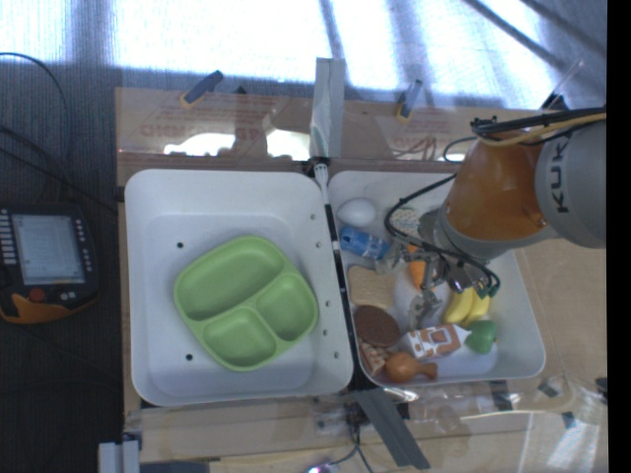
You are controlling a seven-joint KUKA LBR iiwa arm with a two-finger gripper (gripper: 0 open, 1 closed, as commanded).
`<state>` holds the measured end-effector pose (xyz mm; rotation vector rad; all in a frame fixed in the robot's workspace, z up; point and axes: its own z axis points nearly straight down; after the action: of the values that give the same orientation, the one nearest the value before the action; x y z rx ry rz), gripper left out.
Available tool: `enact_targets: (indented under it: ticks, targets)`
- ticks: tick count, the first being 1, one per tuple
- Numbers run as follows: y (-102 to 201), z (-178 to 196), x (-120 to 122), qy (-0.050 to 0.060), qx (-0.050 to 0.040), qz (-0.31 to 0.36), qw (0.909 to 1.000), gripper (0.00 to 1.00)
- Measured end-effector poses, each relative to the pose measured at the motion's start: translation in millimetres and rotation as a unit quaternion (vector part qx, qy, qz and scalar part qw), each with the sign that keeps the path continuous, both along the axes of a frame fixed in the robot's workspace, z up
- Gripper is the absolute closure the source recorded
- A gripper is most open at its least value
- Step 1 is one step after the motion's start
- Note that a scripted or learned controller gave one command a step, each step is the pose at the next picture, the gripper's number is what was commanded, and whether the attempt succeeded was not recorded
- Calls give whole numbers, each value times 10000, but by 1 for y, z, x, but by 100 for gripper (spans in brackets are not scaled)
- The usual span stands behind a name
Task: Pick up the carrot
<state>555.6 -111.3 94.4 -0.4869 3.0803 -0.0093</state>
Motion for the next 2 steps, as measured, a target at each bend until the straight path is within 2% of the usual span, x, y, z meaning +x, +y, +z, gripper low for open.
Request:
enact_targets:
  ticks: [1, 2]
  targets:
    - [14, -1, 4, 13, -2, -669, 9978, 0]
    - [15, 11, 8, -53, -5, -660, 9978, 100]
